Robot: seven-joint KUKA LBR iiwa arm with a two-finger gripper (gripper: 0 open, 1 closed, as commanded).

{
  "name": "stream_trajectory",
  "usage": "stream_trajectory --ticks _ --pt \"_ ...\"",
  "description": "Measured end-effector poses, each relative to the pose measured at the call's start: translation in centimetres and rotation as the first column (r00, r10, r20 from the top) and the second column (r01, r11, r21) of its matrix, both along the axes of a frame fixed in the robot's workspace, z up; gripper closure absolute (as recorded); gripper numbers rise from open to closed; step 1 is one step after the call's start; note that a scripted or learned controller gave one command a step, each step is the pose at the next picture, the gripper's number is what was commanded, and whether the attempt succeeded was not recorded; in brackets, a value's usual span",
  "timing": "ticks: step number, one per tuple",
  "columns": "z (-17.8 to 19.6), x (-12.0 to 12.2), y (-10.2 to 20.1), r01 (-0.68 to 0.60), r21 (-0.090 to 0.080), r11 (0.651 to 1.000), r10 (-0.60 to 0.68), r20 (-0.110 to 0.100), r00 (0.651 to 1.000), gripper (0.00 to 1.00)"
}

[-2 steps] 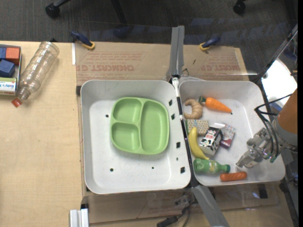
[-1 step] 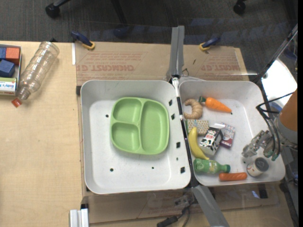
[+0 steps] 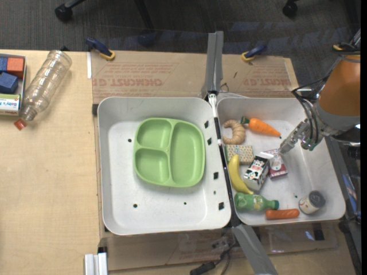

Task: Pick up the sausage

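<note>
The sausage [image 3: 281,213], orange-red, lies flat near the front wall of the right bin [image 3: 330,202], just right of a green bottle [image 3: 254,202] that lies on its side, and left of a small round can [image 3: 313,201]. The pincer [image 3: 285,146] hangs over the middle of the same bin, above a small pink carton [image 3: 277,167] and well apart from the sausage; whether its fingers are spread or pressed together cannot be determined. Further contents of the right bin: a banana [image 3: 237,175], a black-and-white carton [image 3: 256,171], a carrot [image 3: 262,126] and a croissant [image 3: 234,132]. The left bin [image 3: 112,171] carries a green divided plate [image 3: 170,152]. A clear plastic bottle [image 3: 45,83] lies on the counter [image 3: 46,182].
</note>
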State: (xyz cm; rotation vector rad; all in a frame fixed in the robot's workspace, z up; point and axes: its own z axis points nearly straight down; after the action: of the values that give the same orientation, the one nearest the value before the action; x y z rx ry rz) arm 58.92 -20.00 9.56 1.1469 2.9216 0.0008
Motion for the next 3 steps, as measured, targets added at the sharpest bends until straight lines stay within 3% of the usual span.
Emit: stream_trajectory --ticks 1,2,3 --pt "-0.4 -11.2 -2.2 0.206 0.001 0.979 -0.206 -0.003 0.979 1.00" --pt "-0.4 -11.2 -2.2 0.206 0.001 0.979 -0.206 -0.003 0.979 0.00" --pt "-0.4 -11.1 2.3 -0.139 0.001 0.990 0.139 -0.001 0.990 0.00"
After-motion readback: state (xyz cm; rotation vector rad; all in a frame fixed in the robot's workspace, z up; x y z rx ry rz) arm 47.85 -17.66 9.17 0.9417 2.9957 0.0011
